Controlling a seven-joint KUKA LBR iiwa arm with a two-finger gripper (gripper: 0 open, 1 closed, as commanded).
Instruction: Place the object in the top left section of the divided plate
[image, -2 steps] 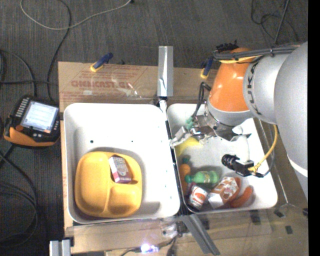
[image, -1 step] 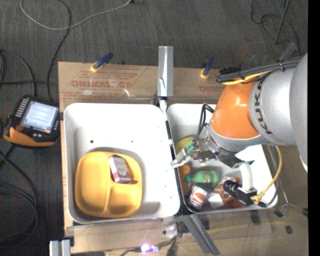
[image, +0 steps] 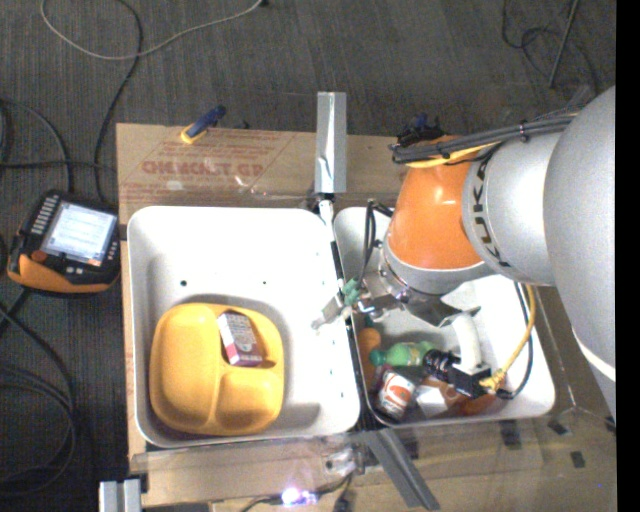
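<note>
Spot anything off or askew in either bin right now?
The small carton lies tilted across the ridge at the top of the yellow divided plate in the left bin, mostly in the top right section. In the right bin, items sit jumbled, a green bottle on its side.

Glossy yellow plastic divided plate (image: 190, 385) in a smooth matt white bin (image: 230, 240).

The grey arm (image: 560, 190) reaches in from the right, its orange band (image: 435, 220) uppermost (the wrist points down-left), ending in the gripper (image: 345, 305), whose tip is blurred.
</note>
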